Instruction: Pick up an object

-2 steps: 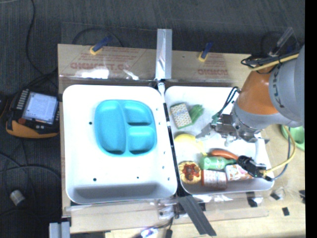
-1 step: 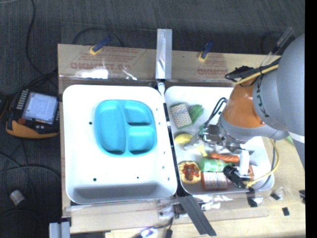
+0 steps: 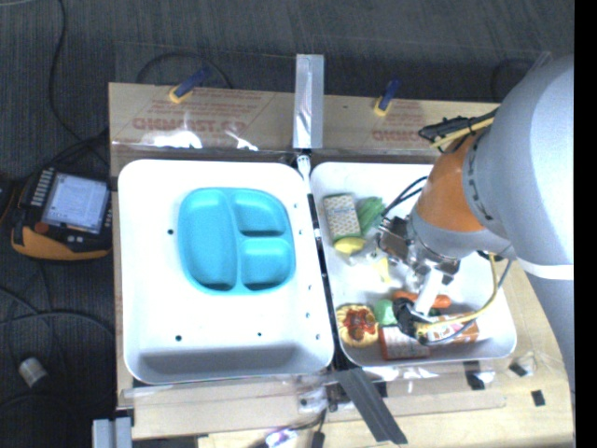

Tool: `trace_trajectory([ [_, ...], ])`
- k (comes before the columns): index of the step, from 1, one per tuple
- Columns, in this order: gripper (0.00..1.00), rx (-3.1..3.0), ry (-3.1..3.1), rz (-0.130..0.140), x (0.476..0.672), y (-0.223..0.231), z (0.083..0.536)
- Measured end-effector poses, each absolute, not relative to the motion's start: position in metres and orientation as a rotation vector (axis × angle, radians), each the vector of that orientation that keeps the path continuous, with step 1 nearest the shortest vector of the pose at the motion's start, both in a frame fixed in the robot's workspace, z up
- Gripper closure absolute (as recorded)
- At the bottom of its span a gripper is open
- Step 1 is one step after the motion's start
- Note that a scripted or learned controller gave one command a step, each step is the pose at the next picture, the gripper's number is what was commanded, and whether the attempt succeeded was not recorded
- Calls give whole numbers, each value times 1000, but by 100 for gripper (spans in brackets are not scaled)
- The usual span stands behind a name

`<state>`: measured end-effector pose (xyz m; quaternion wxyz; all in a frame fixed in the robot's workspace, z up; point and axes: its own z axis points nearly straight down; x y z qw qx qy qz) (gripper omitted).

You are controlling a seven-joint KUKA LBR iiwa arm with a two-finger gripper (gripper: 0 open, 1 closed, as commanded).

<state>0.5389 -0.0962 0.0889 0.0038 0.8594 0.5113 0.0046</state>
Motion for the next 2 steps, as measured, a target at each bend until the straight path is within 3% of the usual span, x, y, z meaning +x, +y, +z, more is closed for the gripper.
trace_trajectory([
  [2,0,2599,1755,-2,552,-101,88],
])
